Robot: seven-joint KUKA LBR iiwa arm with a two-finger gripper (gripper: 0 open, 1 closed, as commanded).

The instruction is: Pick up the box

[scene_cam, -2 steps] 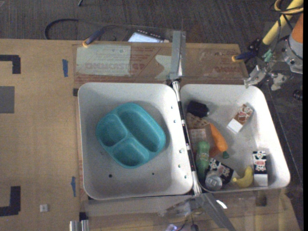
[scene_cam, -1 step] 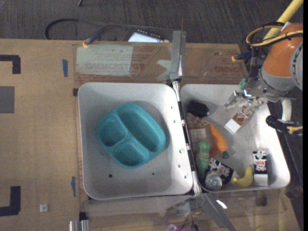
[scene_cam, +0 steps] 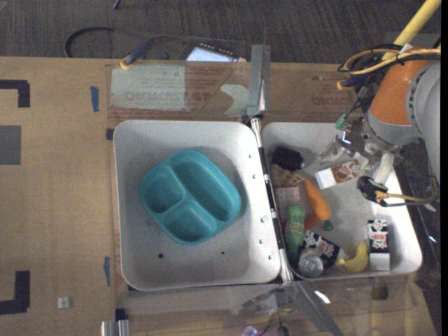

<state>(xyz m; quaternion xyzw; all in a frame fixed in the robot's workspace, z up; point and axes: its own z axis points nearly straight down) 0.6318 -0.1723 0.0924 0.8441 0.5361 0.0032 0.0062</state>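
The gripper hangs low over the upper middle of the right bin, under the arm's orange band. Just below its tip lie a small white box and a brown-and-white packet; I cannot tell whether the gripper touches either. A cow-patterned white carton stands at the bin's lower right, well clear of the gripper. A second black-and-white printed box lies near the bin's front.
Also in the right bin are a black item, an orange carrot, a green bottle, a can and a banana. A teal divided plate sits in the left bin. Cables hang beside the wrist.
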